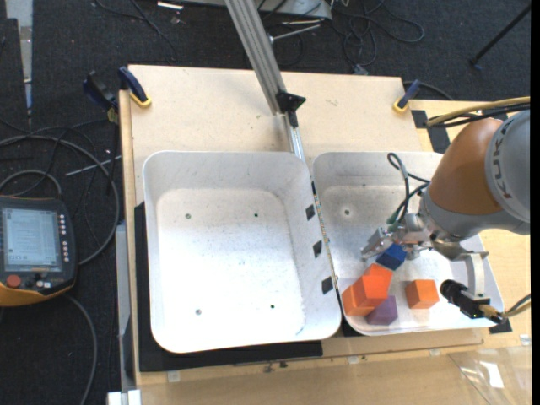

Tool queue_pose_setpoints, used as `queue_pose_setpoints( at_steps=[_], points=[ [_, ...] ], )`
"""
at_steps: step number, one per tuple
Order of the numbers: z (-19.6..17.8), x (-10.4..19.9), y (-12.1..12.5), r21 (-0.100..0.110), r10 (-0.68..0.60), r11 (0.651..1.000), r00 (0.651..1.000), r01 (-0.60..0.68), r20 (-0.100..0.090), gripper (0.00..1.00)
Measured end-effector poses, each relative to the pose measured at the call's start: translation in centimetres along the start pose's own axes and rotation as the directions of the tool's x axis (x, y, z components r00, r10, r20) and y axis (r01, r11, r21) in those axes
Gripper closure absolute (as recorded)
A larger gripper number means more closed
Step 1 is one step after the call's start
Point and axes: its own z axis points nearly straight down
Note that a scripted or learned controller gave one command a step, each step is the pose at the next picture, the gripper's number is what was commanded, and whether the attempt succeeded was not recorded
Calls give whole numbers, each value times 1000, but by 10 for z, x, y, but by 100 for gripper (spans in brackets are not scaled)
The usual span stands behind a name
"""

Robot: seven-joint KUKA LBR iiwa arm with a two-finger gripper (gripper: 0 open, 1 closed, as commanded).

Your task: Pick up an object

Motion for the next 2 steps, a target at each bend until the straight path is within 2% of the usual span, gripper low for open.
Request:
queue_pose_setpoints(
  at_steps=[1,2],
  points=[
    [-10,-2,2,-4,4,1000,1000,-4,1,100],
    [-104,81,-5,-9,-5,1000,1000,5,-1,100]
  ],
)
